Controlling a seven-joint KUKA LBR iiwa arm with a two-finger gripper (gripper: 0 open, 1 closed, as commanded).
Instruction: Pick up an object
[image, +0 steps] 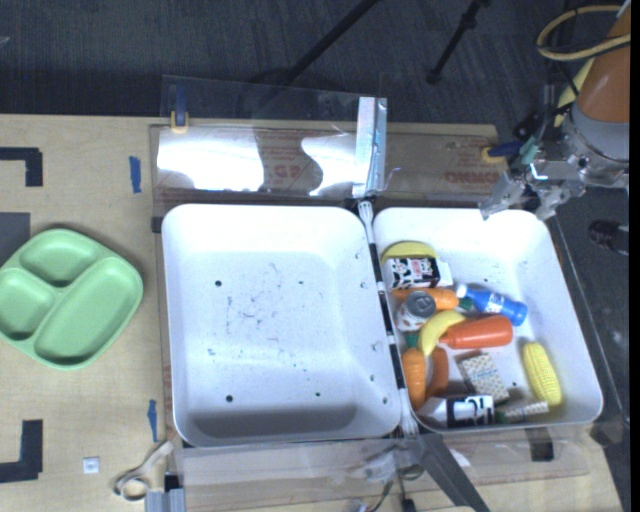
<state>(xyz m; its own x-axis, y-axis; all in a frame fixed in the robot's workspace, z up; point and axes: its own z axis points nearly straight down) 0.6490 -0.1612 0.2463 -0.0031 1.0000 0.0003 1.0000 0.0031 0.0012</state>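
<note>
From my screen, the grey arm's two-finger gripper (520, 190) hovers at about one o'clock, just above the far rim of the right shallow white plastic bin (572, 300); whether it is open or closed, I cannot tell. That bin holds a heap: a yellow plastic banana (438, 330), an orange-red toy sausage (478, 333), a yellow corn cob (541, 372), an orange carrot (414, 374). The left white bin (270, 320) sits beside it. At nine o'clock lies a green divided plate (68, 297).
</note>
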